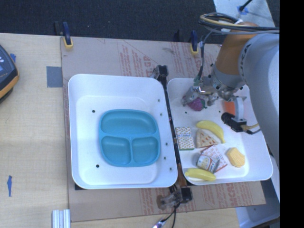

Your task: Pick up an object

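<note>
Gripper (199, 95): low over the far left part of the right bin (259, 175), right above the purple object (196, 104); from this slant I cannot tell whether it is open or closed on anything.
Purple object: small, rounded, dark magenta-purple, its upper side partly covered by the gripper; it sits near the right bin's far edge, toward the far left corner.
Other contents of the right bin: green-and-white packet (184, 137) against the left edge; banana (210, 128) mid-bin, touching a wedge-shaped sandwich piece (206, 139); printed carton (211, 158) nearer the front; second banana (199, 175) along the near edge; lumpy yellow piece (236, 157) toward the near right corner.
Left bin (78, 127): white and shallow, with a blue three-compartment plate (129, 137) in its middle.
Surface: brown cardboard sheet (137, 56) under both bins, held by blue clamps (68, 34) at its far edge, on a pale wooden bench (28, 141).
Room: dark carpet (118, 8) beyond the bench's far edge.
</note>
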Action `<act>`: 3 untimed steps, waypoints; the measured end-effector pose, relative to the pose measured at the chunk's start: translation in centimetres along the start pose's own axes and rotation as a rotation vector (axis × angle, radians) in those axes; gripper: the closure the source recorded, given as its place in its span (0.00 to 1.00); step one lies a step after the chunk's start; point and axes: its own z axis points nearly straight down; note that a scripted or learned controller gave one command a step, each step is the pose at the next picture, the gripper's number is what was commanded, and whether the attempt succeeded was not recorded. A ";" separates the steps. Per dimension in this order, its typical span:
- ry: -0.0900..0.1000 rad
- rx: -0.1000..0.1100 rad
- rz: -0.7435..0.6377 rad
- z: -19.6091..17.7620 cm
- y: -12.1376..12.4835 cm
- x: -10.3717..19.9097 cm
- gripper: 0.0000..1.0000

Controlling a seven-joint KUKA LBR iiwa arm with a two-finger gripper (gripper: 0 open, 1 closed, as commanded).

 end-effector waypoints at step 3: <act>0.001 0.001 0.000 -13.7 -6.9 15.4 1.00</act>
